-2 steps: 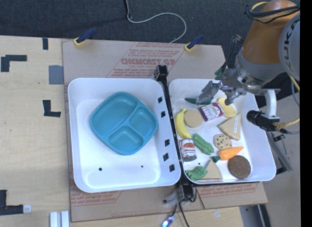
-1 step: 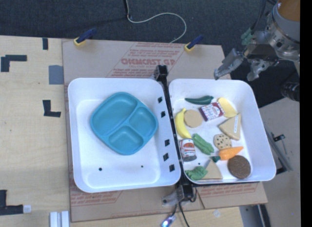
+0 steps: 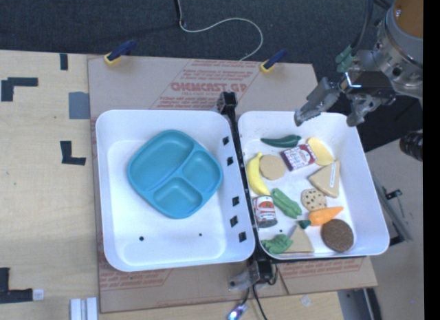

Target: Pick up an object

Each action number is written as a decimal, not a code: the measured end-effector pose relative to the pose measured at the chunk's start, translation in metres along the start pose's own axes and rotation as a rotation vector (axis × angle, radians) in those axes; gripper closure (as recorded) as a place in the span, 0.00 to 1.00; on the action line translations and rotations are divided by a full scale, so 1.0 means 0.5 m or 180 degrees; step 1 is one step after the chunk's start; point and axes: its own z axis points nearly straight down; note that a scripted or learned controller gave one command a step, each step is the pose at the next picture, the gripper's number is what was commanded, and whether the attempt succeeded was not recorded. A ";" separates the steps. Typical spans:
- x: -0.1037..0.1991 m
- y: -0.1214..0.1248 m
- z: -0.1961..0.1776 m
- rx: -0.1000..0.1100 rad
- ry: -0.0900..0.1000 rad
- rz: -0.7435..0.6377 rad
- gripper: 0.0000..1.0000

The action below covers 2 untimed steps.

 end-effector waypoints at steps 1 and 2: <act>-0.006 0.005 -0.011 0.0020 -0.0011 0.0019 1.00; 0.058 -0.009 0.271 0.0077 -0.0009 0.0017 1.00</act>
